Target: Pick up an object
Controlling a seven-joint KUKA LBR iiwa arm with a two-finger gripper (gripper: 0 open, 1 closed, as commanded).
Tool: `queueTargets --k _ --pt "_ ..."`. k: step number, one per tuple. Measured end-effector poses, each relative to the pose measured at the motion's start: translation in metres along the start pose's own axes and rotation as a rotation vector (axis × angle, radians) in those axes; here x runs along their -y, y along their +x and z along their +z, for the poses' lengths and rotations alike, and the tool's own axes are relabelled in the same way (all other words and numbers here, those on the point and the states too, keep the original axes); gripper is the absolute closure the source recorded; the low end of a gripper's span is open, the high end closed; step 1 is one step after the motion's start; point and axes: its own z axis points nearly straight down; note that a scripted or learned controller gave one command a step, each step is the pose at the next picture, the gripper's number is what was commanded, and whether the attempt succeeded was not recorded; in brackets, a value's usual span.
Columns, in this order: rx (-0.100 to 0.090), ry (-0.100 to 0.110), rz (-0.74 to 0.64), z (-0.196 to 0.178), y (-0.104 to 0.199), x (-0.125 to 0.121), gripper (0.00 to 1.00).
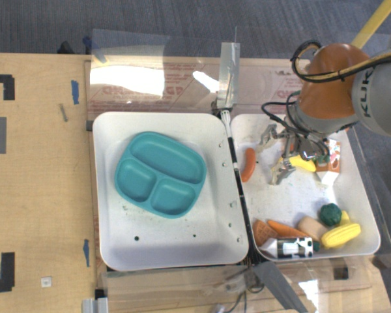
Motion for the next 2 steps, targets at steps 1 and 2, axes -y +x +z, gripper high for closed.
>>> queueTargets --k 1,2 --pt "0.001 -0.002 0.001 -0.001 0.04 -0.018 0.0" --pt "0.002 0.0 0.012 0.0 0.01 0.032 0.0"
